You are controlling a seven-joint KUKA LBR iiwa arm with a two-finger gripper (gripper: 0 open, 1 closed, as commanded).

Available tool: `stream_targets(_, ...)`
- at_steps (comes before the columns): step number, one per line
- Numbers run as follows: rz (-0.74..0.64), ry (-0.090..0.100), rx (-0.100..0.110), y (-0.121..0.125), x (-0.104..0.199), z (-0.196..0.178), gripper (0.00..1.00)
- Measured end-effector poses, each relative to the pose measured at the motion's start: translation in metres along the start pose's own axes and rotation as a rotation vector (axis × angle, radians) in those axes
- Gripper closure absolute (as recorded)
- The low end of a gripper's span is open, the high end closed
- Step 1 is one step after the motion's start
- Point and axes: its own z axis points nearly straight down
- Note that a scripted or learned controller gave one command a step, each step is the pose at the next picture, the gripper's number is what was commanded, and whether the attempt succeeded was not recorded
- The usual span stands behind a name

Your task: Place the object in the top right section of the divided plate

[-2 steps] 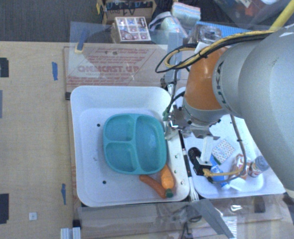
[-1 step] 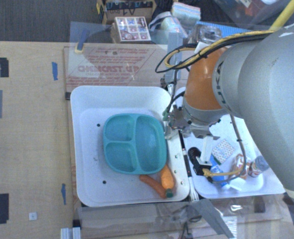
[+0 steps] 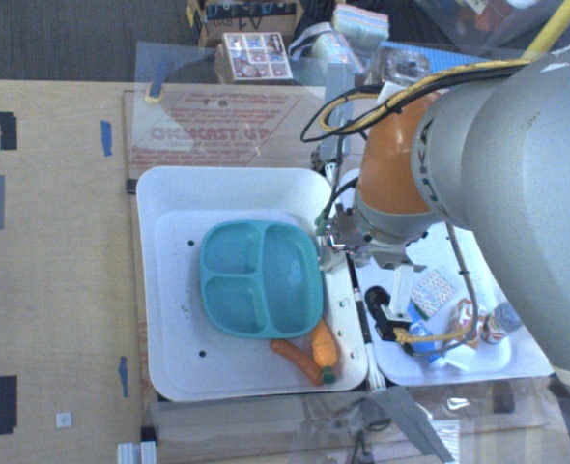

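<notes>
The grey arm (image 3: 498, 153) with its orange band (image 3: 391, 158) covers much of the right side, reaching down over the seam between the two bins. The hand (image 3: 348, 245) sits below the band at the near edge of the left bin; its fingertips are hidden under the wrist, so I cannot tell whether it is wide, narrow or holding anything.

Left of the hand lies the left bin (image 3: 169, 211), and in it, just beside the hand, the teal divided plate (image 3: 261, 278) with all three sections bare. To the other side of the hand is the right bin (image 3: 517, 356), carrying a clutter of small items: a black piece (image 3: 377, 307), a checkered packet (image 3: 432, 288) and some wrappers too jumbled to name.

Which object the task means is not certain; the likeliest candidate seems to be the carrot (image 3: 309, 354), lying below and slightly left of the hand, against the plate's lower rim, with an orange rounded piece (image 3: 324, 346) touching it. It looks like a light toy, probably stiff and rather smooth, tapered so it may slip out lengthwise. Taking hold across its thicker middle, fingers square to its long axis, seems safest
</notes>
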Motion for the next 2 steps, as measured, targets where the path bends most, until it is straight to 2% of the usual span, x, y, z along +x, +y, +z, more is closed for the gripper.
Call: stream_targets(2,-0.013,-0.001,-0.001,-0.0003,-0.0001,0.0001,1.00)
